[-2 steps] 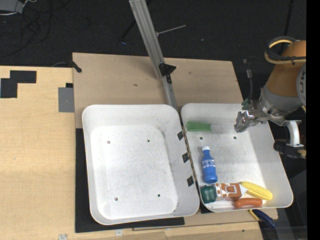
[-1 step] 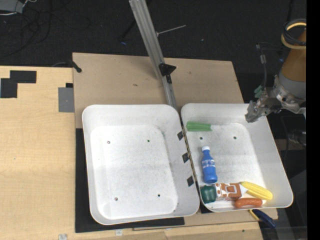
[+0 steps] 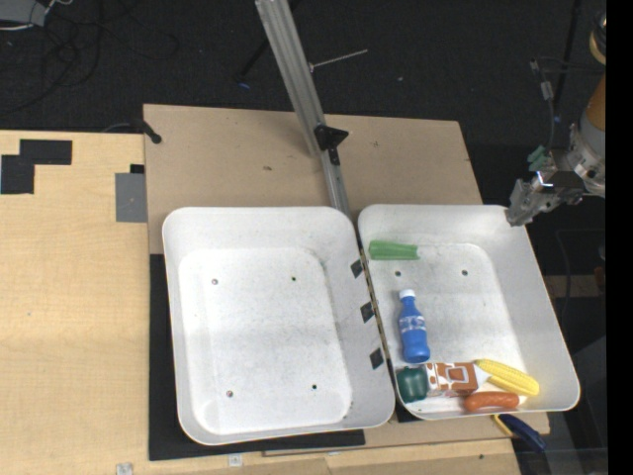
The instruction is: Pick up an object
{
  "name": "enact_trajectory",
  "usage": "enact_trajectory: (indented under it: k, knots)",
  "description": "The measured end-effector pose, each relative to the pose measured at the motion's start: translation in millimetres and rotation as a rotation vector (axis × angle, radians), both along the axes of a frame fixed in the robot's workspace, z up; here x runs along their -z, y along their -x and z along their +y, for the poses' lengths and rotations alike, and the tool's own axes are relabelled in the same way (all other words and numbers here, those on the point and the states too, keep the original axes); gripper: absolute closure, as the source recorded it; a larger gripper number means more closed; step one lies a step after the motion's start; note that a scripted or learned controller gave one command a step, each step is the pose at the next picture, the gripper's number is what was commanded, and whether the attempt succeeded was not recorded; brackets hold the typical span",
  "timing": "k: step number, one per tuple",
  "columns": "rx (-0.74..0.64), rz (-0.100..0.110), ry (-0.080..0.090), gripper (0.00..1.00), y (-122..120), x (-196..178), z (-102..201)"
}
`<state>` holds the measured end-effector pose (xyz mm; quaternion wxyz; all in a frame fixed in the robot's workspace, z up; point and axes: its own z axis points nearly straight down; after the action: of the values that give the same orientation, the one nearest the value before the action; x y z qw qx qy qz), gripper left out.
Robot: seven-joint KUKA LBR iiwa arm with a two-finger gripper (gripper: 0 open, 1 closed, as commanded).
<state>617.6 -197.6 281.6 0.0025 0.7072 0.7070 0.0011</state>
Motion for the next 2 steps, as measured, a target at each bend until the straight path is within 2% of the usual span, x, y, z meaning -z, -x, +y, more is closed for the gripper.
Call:
enact_trajectory:
  k: [2]
  knots:
    - [-0.006, 0.009, -0.005, 1.00, -8, -5, 109]
